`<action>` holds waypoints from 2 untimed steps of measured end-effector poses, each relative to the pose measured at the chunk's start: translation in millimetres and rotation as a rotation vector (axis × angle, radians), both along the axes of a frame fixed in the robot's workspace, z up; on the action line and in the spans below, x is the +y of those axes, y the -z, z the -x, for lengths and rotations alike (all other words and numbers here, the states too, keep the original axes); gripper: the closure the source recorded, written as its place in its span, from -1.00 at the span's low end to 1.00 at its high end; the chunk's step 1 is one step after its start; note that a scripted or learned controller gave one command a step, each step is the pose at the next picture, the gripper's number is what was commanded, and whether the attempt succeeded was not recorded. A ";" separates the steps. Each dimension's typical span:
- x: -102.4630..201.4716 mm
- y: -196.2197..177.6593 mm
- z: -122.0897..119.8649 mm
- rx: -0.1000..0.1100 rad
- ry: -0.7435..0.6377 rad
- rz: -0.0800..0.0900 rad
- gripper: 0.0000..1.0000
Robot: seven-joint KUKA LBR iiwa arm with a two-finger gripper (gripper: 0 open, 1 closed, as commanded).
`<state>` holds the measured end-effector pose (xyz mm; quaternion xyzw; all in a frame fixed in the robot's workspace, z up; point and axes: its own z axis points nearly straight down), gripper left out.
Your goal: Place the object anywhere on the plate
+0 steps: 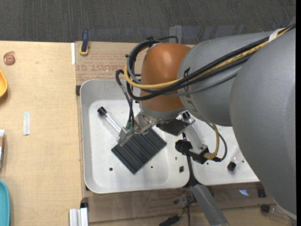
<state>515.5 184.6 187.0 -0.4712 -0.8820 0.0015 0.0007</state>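
Grey arm links (244, 79) are filling the right side of the camera view, with the orange band (162, 74) hanging over the near white bin (94, 173). Cables (131, 79) are looping around the wrist. Beneath the wrist, the hand (128, 134) is reaching down into that bin, its tip sitting at the upper left corner of a dark ribbed slab (139, 150) that is lying flat on the bin floor, turned diagonally. Whether the hand is apart or together cannot be told, as the wrist is covering most of it.

Just beside the hand, a clear tube with a black cap (107, 118) is lying on the bin floor, running from upper left toward the slab's corner; this is probably the object to be moved, though the slab could be it instead. No plate can be picked out with certainty; an orange rim (2, 86) and a teal rim (3, 204) are peeking in at the left edge of the wooden counter (42, 126).

For a clean pickup, the hand is needing to straddle the tube across its narrow width, away from the slab's edge, and close squarely so the round body is not rolling out sideways.
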 end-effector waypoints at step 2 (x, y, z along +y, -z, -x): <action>-27.1 -78.9 -21.6 -0.003 -0.279 0.000 1.00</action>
